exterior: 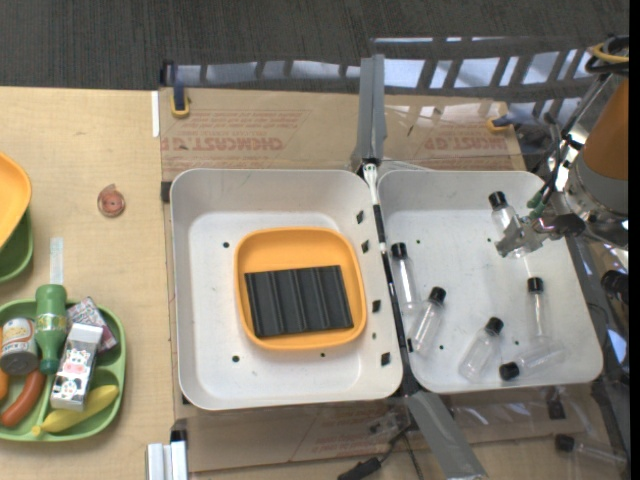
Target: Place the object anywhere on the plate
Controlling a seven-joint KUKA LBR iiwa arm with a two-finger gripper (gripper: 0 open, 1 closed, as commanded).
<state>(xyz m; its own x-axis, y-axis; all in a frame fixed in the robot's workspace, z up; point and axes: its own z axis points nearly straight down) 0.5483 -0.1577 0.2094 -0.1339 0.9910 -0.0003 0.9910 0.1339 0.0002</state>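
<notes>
I'm at the pick step: my tool (520,236) hangs over a vial (502,214); grip state unclear. Next: grasp, carry to the plate (300,251).

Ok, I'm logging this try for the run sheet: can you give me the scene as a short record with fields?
left bin: white bin holding the orange plate
on plate: dark ribbed block
right bin: white bin with several clear vials with black caps, scattered
hand: hand low over the right bin's far right part, next to one vial
vial on plate: none yet
</notes>
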